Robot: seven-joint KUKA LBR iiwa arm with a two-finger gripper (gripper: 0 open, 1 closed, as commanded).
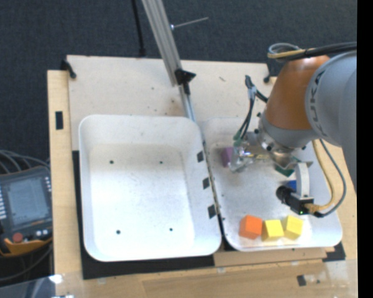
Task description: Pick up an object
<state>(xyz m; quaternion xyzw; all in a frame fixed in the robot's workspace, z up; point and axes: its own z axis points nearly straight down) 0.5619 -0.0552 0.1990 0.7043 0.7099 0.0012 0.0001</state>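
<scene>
The left bin (143, 185) has a bare floor, open from above right across. In the right bin (261, 185) room is tighter: an orange block (250, 226) and two yellow blocks (273, 230) (294, 226) line the near rim, a small purple thing (226, 156) sits by the dividing wall, and the arm (304, 98) itself hangs over the far half. A slanting metal post (165, 39) crosses behind the bins.

Grey arm (336, 98) with an orange band (292, 98), trailing green and yellow cables.
</scene>
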